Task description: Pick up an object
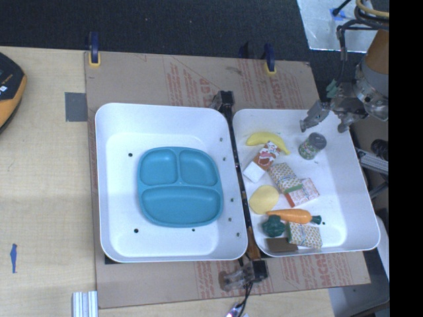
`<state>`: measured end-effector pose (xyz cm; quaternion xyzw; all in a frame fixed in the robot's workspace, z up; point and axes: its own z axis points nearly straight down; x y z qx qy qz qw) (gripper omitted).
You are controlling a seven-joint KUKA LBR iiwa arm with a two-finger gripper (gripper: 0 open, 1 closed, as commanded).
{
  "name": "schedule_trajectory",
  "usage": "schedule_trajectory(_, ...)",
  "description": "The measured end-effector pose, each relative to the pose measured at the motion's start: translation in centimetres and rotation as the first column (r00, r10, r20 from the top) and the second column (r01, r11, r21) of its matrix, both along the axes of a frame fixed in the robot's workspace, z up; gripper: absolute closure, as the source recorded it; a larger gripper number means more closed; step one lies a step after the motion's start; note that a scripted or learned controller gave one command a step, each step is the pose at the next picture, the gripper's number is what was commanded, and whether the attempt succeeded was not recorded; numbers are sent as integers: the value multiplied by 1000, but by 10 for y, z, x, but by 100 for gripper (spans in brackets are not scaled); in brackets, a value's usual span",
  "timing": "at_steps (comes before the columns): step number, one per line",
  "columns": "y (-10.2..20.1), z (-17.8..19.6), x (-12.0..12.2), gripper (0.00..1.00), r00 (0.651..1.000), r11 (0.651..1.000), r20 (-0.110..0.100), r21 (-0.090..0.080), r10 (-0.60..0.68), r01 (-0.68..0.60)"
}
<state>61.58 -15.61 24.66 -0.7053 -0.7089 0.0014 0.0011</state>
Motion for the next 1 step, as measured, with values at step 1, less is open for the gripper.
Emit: schedule_trajectory(1, 56, -106, 11, 0, 1000, 1000, -8, 2, 5, -5)
